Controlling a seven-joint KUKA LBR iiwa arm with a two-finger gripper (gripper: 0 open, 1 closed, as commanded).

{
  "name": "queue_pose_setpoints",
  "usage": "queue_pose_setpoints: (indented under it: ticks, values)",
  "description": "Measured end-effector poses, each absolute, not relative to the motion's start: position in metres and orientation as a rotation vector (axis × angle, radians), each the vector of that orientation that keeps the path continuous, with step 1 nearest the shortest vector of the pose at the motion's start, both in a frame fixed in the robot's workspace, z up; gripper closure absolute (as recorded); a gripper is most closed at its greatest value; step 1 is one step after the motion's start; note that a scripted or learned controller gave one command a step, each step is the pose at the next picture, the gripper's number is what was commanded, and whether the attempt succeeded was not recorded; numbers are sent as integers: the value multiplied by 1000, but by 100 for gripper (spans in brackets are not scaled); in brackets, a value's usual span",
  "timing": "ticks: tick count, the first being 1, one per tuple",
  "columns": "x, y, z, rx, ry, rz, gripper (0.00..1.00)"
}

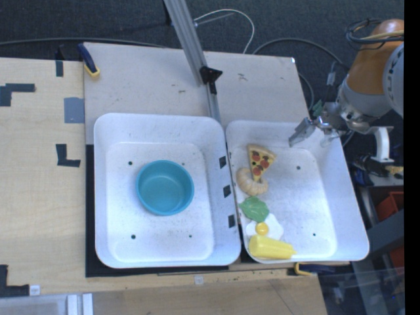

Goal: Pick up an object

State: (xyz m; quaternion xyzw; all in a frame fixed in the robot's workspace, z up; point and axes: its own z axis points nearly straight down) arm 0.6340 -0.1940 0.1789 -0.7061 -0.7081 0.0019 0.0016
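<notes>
The gripper [303, 134] hangs at the right bin's [328, 195] far edge; whether it grips anything cannot be told. The pizza slice [260, 161] along the bin's left wall looks light, rigid, best pinched across its width.

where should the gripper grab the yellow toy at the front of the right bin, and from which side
Probably across the narrow width of the yellow toy, near its middle, coming straight down from above. It lies flat and long, running left to right beside the right bin's front wall, so closing across the short axis suits it. The fried egg touches its upper edge, so fingers may crowd there. The gripper sits at the bin's far rim.
</notes>
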Motion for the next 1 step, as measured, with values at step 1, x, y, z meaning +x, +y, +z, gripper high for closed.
queue_pose_setpoints:
  ticks: [1]
  values:
    - [642, -197, 125, -2216, -2222, 7, 0]
